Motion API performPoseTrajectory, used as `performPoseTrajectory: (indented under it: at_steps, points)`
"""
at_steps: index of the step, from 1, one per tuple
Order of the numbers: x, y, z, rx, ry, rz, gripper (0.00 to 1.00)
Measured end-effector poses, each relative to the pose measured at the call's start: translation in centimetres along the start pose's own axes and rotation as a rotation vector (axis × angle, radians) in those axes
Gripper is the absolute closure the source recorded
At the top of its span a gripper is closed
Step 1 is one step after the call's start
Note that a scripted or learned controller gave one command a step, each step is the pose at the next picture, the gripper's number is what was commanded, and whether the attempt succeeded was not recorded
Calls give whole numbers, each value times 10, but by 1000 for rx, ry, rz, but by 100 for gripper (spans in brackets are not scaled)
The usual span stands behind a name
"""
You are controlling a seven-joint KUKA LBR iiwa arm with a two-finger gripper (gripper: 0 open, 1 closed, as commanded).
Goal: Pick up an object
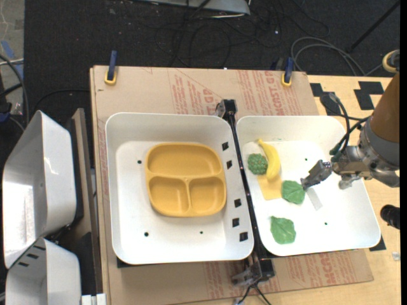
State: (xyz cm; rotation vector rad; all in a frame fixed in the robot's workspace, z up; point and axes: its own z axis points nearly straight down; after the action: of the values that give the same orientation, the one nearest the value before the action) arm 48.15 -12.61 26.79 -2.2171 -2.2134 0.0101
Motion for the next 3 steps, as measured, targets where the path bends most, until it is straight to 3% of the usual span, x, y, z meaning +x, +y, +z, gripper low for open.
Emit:
performPoseTrajectory:
  at_steps: [1, 3]
  points:
    - [0, 2, -5, -10, -2, -3, 0]
    - [0, 4, 101, -6, -1, 1, 0]
